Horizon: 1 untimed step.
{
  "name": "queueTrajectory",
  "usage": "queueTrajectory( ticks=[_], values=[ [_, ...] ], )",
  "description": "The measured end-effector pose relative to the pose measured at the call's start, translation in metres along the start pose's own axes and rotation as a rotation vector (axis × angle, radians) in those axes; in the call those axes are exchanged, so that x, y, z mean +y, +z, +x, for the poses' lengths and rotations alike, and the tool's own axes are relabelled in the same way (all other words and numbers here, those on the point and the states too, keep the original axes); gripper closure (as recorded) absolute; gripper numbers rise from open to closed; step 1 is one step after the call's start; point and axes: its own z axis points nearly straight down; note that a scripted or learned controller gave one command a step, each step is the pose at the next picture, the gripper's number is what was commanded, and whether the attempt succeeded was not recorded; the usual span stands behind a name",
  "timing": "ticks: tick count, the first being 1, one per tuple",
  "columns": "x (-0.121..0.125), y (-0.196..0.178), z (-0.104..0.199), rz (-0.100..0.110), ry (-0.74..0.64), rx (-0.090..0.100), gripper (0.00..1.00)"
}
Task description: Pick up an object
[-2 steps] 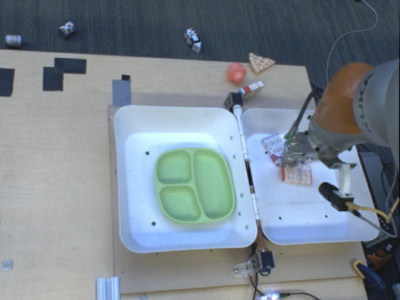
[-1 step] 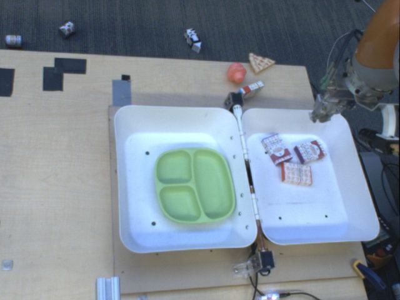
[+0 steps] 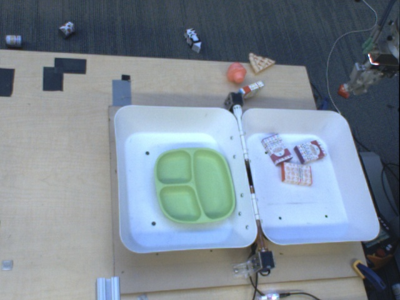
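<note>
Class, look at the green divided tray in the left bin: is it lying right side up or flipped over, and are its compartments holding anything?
Right side up and empty. The green tray shows three hollow compartments facing upward, each bare green inside.

One camera sat high above the bench [image 3: 56, 186], looked down at a slant, stood far enough back to see both white bins [image 3: 125, 186] side by side, dark floor [image 3: 156, 5] at the far edge

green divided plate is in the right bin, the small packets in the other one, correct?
Bins are swapped. The camera view shows the green divided plate in the left bin, and the small packets in the right bin.
</note>
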Motion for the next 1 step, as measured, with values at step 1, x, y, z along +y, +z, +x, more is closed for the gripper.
queueTrajectory(
  ticks=[1],
  values=[
    [-0.0483, 0.0893, -0.0081, 0.005, 0.0, 0.001, 1.0]
  ],
)
